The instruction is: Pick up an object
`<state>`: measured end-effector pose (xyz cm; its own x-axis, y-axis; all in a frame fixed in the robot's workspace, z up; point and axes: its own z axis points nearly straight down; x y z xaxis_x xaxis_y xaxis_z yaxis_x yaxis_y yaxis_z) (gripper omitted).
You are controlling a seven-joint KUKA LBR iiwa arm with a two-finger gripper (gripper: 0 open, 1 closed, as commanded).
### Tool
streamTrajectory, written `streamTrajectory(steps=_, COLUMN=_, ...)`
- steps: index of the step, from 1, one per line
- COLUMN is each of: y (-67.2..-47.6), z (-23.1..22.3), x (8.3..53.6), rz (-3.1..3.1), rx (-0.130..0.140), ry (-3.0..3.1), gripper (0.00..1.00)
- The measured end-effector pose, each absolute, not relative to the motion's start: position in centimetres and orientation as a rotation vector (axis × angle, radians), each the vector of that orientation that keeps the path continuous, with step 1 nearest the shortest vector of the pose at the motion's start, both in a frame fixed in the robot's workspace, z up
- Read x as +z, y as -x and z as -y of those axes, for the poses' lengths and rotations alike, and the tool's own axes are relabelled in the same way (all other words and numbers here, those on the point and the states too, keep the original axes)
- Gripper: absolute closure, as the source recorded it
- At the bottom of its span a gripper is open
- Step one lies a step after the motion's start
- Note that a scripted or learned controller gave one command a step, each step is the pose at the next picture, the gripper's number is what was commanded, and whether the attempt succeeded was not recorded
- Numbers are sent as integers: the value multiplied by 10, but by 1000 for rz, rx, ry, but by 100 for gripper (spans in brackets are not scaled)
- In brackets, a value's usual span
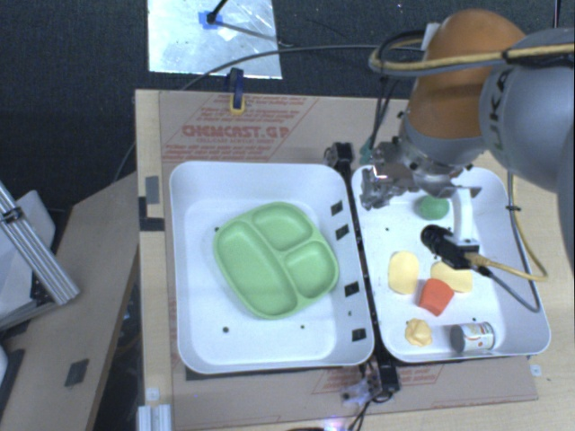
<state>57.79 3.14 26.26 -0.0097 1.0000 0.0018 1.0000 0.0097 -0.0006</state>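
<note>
My gripper (375,188) hangs over the far left corner of the right bin (532,323), close to the divider between the bins. A green round object (434,207) lies just right of it, partly under the wrist. Nearer the front lie a pale yellow piece (403,272), a second yellow piece (455,279), an orange-red block (436,295), a small yellow lump (418,332) and a small can (473,337) on its side. Nothing visibly sits in the gripper.
The left bin (193,241) holds a green divided plate (274,259), tilted across its middle. The arm's grey and orange body covers the far right of the right bin. Black clips line the divider between the bins.
</note>
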Motion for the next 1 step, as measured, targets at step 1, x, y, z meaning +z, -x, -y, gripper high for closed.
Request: streamTrajectory(steps=1, y=-582, z=-79, x=243, rz=2231, rx=-1, ry=2210, gripper=100)
